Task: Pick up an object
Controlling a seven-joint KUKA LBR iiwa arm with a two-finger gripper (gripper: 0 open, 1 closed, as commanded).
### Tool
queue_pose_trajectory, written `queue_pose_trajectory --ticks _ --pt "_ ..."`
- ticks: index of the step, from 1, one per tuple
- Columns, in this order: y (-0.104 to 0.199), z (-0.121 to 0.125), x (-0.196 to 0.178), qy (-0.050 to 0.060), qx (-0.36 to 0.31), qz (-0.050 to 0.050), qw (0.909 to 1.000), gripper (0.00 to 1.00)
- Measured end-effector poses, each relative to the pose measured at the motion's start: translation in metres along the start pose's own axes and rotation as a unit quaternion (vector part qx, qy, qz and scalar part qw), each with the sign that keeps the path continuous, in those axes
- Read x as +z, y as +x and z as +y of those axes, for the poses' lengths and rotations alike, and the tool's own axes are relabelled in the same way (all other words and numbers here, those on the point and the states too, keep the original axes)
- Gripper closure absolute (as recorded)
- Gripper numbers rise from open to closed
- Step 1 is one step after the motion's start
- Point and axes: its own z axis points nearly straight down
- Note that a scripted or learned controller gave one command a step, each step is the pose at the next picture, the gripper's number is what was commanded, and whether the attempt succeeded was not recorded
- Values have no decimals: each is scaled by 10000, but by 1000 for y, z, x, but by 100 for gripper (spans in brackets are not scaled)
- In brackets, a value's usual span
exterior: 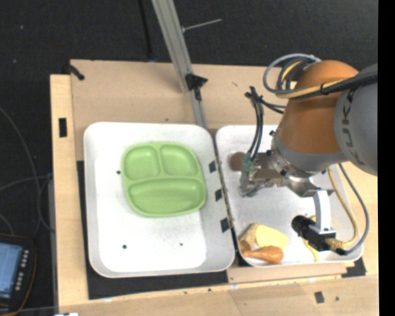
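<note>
White bins: two [105, 196]; one green tray [163, 178]; jaws [251, 182] low

Light: even and fairly bright over the two white bins [105, 196], dim on the dark floor around the bench [131, 91].
Glare: soft sheen on the arm's orange band [313, 120].
Shadows: faint, pooled just under the gripper [250, 180].
Sharpness: slightly soft and grainy throughout.
</note>
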Motion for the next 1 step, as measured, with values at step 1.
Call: queue_pose_trajectory --ticks 1 --pt "50 -8 -4 6 0 0 10000 100"
